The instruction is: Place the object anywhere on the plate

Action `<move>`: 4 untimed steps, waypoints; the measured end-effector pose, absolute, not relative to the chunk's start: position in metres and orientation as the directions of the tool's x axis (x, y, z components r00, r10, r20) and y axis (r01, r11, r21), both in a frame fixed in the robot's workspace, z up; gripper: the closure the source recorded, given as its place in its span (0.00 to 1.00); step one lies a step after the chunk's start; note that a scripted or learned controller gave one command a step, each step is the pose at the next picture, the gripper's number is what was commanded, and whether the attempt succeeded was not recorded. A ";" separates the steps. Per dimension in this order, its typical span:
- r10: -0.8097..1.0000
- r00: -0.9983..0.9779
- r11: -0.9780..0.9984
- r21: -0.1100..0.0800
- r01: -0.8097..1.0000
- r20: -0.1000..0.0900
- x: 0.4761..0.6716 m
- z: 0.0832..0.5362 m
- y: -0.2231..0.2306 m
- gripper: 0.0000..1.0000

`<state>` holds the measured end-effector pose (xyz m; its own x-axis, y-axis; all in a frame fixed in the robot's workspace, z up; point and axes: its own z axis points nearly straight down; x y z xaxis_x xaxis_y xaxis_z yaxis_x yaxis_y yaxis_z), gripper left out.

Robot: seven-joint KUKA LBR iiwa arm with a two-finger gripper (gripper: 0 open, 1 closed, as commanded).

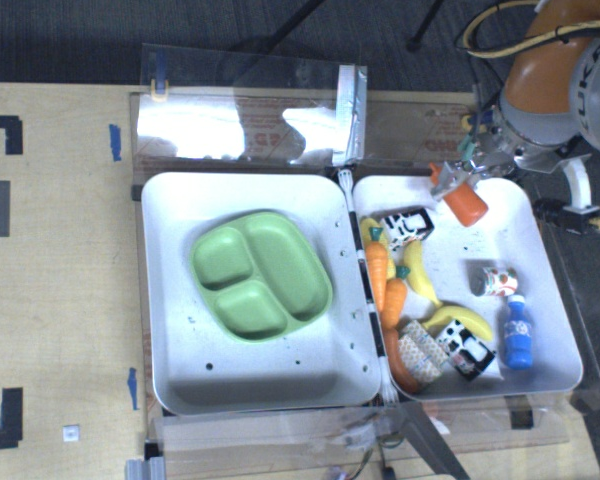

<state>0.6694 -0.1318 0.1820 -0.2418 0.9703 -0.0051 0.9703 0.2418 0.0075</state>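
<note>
Left bin [170,208]: you have open floor all around the green plate [262,273].
Right bin [555,298]: crowded; its shared wall lies on your path.
Tool [458,180]: upper right, gripping the orange object [467,206].
Risk: the hold looks shallow, so it may slip in transit.

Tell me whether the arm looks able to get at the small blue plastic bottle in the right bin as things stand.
Probably yes. The small blue plastic bottle lies near the right bin's right wall with open space above it, apart from the yellow banana and the small white can. The close wall could crowd a grasp.
</note>
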 end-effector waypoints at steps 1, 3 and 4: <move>0.956 -0.294 0.294 0.000 0.956 0.001 0.632 0.185 -0.011 1.00; 0.963 -0.270 0.270 -0.002 0.963 0.001 0.610 0.185 0.069 0.00; 0.960 -0.280 0.280 0.002 0.960 0.000 0.612 0.185 0.083 0.00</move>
